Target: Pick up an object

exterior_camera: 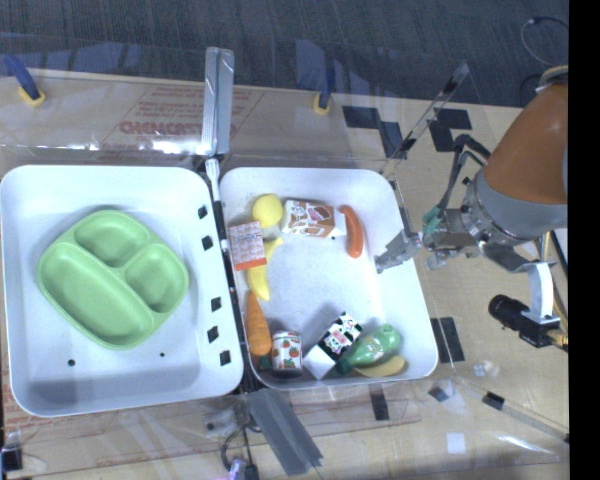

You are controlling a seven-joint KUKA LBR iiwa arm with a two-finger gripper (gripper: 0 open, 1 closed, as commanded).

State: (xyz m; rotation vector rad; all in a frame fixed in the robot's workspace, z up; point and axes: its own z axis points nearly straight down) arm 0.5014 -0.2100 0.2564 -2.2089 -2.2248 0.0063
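Toys sit in the right bin [405, 268], none lifted. Along its top: a lemon [267, 209], a carton [310, 219] just right of it, then a sausage [353, 231] tilted near the right wall. Down the left wall: a red-and-white packet [245, 245], a banana [257, 280] partly under it, a carrot [257, 325] below. Bottom row, crowded together: a small can [287, 351], a black-and-white box [333, 342], a green bottle [372, 347] lying on its side, something yellow under it that I can't make out.

Arm [525, 158] comes in from the right edge of the frame, orange band high, grey wrist below, bent left toward the bin. Gripper [392, 258] hangs at the bin's right rim, mid-height in the frame, its tip pointing left and a little down. It sits right of the sausage, apart from it, and nothing is between its fingers. Open or closed: can't tell, too small and blurred.

Left bin [20, 268] holds a green divided tray [113, 277], three compartments, lying flat in the middle.
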